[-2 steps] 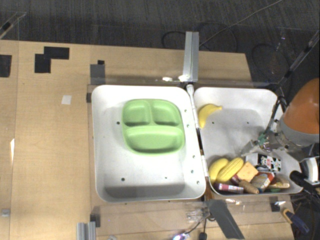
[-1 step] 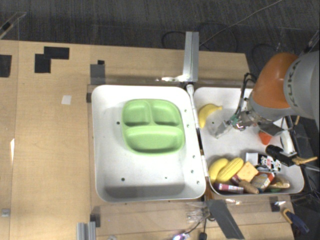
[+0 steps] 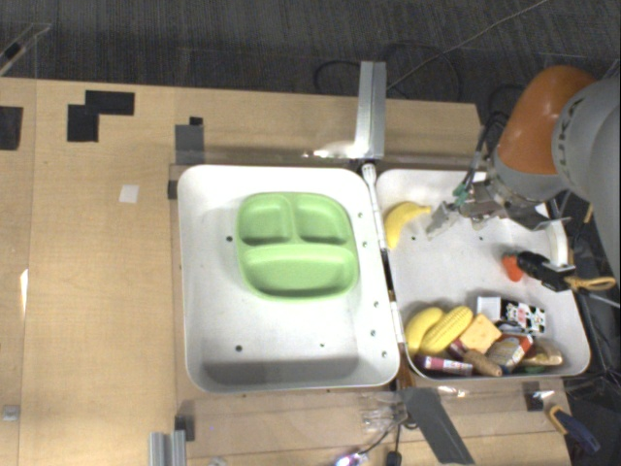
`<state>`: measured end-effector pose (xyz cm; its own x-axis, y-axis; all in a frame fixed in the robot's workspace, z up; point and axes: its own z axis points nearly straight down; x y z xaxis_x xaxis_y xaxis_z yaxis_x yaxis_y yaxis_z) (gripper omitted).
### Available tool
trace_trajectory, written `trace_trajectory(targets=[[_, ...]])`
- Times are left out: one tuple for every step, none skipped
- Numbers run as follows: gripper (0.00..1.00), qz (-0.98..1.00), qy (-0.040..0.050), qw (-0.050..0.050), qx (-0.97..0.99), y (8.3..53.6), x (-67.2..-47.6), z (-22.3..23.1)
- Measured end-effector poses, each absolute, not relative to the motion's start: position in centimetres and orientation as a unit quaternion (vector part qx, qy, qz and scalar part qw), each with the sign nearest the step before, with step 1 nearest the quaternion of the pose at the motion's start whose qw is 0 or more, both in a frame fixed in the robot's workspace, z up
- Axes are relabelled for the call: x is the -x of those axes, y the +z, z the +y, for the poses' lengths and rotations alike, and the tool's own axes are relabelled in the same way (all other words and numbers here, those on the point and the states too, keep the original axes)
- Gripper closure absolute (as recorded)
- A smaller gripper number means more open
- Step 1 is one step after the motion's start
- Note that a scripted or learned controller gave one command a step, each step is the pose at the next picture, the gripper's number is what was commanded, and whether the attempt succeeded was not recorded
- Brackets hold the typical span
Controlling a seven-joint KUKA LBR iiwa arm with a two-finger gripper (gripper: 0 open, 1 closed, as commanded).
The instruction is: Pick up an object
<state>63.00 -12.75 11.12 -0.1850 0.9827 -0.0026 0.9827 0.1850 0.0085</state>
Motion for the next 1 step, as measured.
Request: trace_trajectory(targets=[[0.0,0.739,0.0042,0.005,-0.674,9.08,-54.04,-12.8]])
